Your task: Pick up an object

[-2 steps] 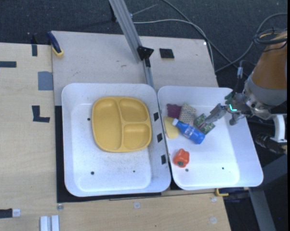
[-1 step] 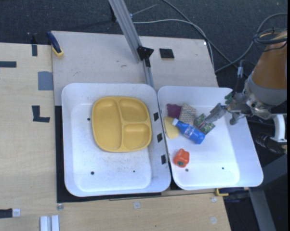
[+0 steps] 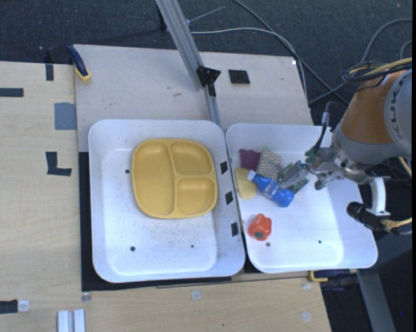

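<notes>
The right bin (image 3: 332,251) holds a cluster of small objects near its left wall: a purple piece (image 3: 249,159), a speckled beige sponge-like block (image 3: 267,163), a yellow piece (image 3: 244,185), a blue bottle-like object (image 3: 273,189) and a small orange-red toy (image 3: 260,227) lower down. My gripper (image 3: 296,175) reaches in from the right and sits low in the bin, right at the blue object's upper right end. Its tips blend with a grey-green item there.
The left bin (image 3: 111,254) carries a yellow divided plate (image 3: 173,177). A slanted metal pole (image 3: 184,37) crosses the back of the bench. The arm's orange band (image 3: 370,113) and cables hang over the right bin's right side.
</notes>
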Motion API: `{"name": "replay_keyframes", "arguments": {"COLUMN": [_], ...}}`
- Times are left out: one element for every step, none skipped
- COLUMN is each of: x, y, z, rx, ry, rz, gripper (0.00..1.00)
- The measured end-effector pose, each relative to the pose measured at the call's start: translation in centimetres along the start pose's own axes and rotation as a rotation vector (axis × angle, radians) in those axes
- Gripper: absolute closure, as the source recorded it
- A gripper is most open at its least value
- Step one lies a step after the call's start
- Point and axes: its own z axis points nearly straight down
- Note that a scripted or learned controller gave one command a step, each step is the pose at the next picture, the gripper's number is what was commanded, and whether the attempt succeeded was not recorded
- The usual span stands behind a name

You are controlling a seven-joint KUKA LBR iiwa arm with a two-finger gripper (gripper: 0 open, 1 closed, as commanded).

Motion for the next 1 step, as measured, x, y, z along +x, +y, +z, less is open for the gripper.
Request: {"name": "replay_keyframes", "arguments": {"x": [0.97], "y": [-0.62], "z": [5.75], "rx": [0.001], "ry": [0.0], "rz": [0.0], "gripper": [0.0]}}
